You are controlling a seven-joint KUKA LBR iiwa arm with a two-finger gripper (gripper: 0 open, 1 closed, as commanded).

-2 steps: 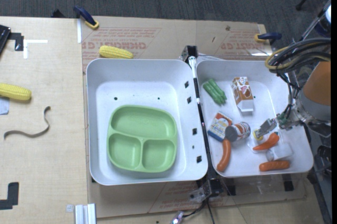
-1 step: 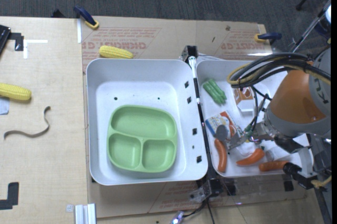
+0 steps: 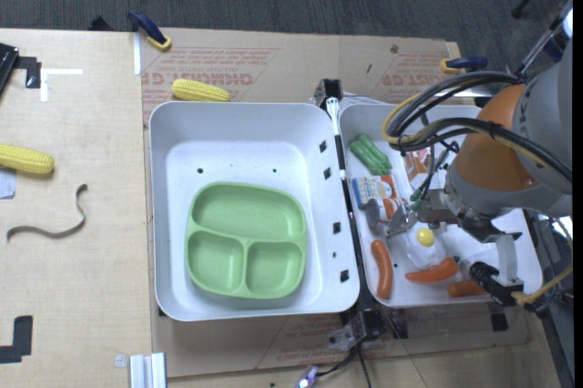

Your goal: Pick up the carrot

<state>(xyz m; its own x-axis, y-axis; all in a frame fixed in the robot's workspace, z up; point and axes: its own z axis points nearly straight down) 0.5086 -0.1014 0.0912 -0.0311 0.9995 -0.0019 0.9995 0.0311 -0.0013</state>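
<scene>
1. The carrot (image 3: 434, 271) lies near the front of the right bin (image 3: 510, 242), a slim orange taper lying nearly flat, pointing left to right. I would judge it a light toy, stiff and smooth-skinned, so it may roll or slip out of a shallow pinch. The thick middle, taken across its width, looks the safest hold

2. A second orange piece (image 3: 463, 289) sits just beside it toward the front right corner, partly under the arm's black fittings; I cannot say what it is. A red sausage (image 3: 382, 268) lies upright in the picture just to the carrot's left, near enough to be caught by a wide grasp

3. The hand (image 3: 398, 223) hangs a little farther back over the bin, above and left of the carrot, with nothing between its metal fingers that I can see. Whether they stand apart or together I cannot tell; clutter blurs them

4. Around the hand are a small yellow ball (image 3: 424, 238), a printed packet (image 3: 370, 190) and, farther back, a green vegetable (image 3: 371, 153)

5. The left bin (image 3: 173, 222) holds a green divided plate (image 3: 246, 239)

6. Out on the tabletop (image 3: 73, 286) lie two corn cobs (image 3: 199, 90), one behind the left bin and one far left, and a curled strap (image 3: 50, 227), all well apart from the work
</scene>
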